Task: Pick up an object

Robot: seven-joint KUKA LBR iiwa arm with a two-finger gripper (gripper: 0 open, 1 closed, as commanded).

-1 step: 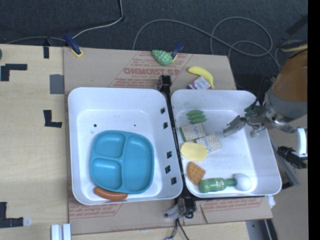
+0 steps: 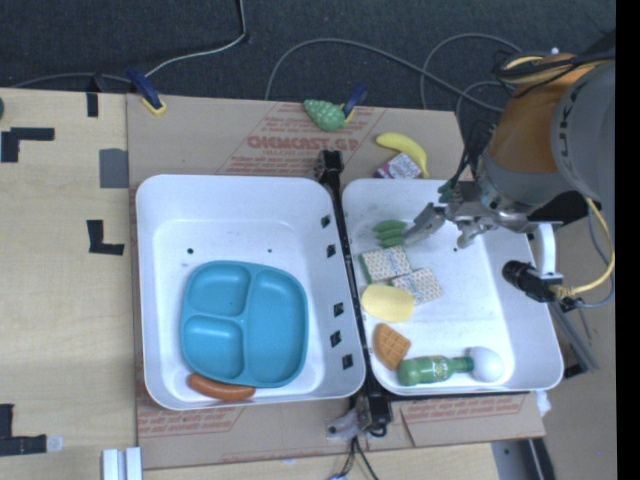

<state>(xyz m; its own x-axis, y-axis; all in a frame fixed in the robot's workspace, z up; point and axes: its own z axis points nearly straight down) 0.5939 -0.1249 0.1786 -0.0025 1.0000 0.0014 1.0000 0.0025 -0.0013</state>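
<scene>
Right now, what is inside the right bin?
The right bin holds a green pod, two checkered crackers, a yellow lemon, a waffle, a green bottle and a white ball.

Small green object [image 2: 390, 232] lies in right bin's [image 2: 520, 368] upper left.

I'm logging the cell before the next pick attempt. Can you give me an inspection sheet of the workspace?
Surface: cardboard sheet bearing left bin and right bin.
Job's things: green bottle, yellow lemon, two crackers, waffle piece, green pod, white egg.
Clutter: blue divided plate, sausage; banana outside.
Grippers: gripper above right bin.
Cables: white cable behind bench.
Surroundings: dark carpet.
</scene>
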